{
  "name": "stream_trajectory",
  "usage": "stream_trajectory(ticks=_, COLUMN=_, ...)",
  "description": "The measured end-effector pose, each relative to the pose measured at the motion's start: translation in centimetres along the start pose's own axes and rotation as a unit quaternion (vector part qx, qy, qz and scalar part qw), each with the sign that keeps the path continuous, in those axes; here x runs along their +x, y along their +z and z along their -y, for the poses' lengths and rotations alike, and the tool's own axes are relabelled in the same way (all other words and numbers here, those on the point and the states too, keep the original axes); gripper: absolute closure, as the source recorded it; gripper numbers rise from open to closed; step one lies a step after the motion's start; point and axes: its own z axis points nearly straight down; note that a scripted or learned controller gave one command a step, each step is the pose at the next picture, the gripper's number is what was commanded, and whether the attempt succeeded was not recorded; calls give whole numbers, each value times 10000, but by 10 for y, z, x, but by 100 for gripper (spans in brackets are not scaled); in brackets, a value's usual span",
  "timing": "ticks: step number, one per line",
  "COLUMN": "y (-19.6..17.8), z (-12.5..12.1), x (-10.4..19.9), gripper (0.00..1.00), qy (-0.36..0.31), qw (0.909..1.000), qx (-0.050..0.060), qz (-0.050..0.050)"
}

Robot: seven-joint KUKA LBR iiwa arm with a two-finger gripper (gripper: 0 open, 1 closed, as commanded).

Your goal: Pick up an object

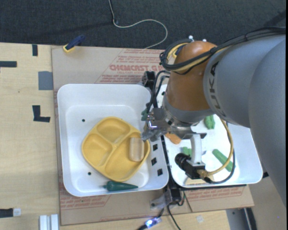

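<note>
The grey arm with its orange band point(192, 75) hangs over the wall shared by the two bins, and its bulk hides the jaws point(182, 140), so I cannot tell how they stand or whether they hold anything.

Taking the left white plastic bin point(69, 104) as the landmark: inside it lies a yellow divided plastic plate point(108, 147), with a tan bread-like roll point(136, 148) on the plate's right side and a dark green pepper-shaped toy point(120, 186) against the bin's near wall. Small green pieces point(220, 155) lie in the neighbouring right white bin point(252, 174).

The risks, as I judge them: jaws descending this close to the shared wall could strike it, or clip the plate's rim and tilt it.

Red print on the cardboard sheet point(125, 66) behind the left bin seems to begin "CHEMCRAFT"; the arm casing shows part of "KUKA" point(212, 92).
</note>
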Motion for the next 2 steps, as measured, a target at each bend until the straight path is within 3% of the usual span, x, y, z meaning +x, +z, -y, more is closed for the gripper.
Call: stream_trajectory(ticks=2, y=16, z=11, x=1, gripper=100, qy=6, qw=10000, qx=9, qz=5)
